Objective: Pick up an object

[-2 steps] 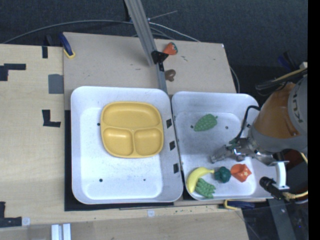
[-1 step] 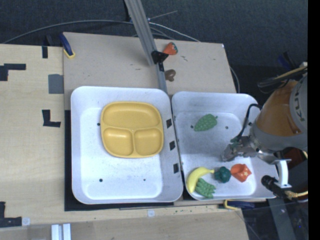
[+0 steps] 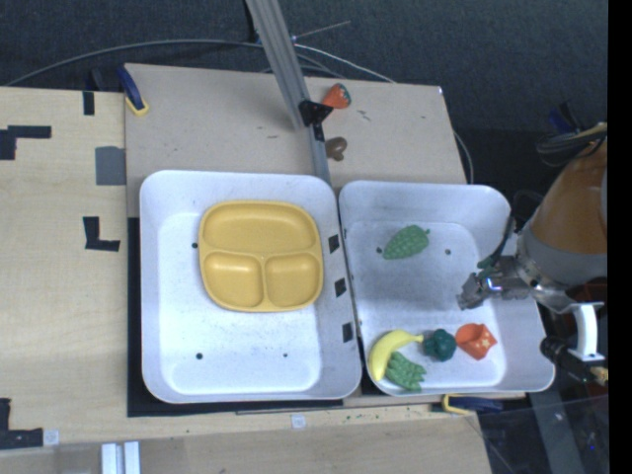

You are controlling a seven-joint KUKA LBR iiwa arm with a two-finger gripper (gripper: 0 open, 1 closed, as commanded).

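Observation:
The right bin holds a green leafy toy near its back. Along its front lie a yellow banana, a green bumpy piece, a dark green round piece and a red-orange toy. My gripper hangs over the right side of this bin, just above and behind the red-orange toy. I see nothing between its tips. The arm's grey and orange body comes in from the right edge.
The left bin carries a yellow three-compartment plate. A grey metal pole slants over the bench behind the bins, with an orange clip beside it. Bare white floor lies mid right bin.

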